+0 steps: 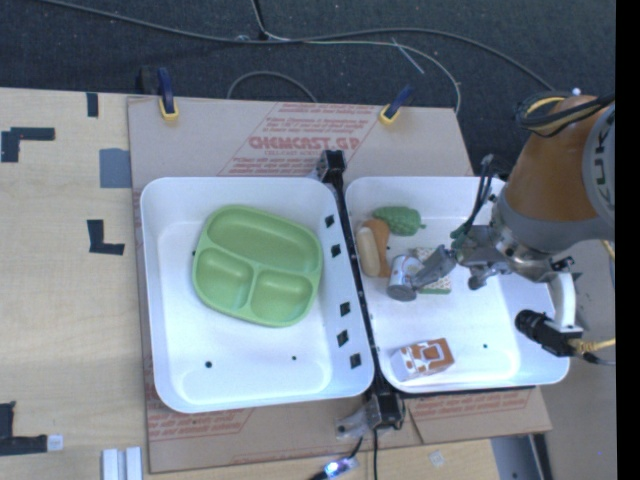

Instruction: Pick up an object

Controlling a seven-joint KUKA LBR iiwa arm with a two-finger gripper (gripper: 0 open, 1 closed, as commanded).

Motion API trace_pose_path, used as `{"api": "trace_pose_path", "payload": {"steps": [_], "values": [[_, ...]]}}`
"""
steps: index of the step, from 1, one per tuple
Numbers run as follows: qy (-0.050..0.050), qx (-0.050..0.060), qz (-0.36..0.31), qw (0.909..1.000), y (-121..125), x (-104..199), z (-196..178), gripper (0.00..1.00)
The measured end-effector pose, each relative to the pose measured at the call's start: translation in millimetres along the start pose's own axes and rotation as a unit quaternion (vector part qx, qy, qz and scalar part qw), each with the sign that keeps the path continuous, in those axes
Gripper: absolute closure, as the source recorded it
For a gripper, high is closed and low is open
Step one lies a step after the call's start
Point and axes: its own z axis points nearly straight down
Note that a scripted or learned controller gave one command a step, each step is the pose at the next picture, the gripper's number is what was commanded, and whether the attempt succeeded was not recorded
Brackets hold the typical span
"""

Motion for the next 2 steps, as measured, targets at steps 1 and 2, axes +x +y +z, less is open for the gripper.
{"api": "trace_pose_path", "payload": {"steps": [1,2], "values": [[-0.001,-0.006,-0.002,1.0000,3,0,-6,0.00],[-0.001,-0.003,-0.001,1.0000,4,10,44,0.00]]}}
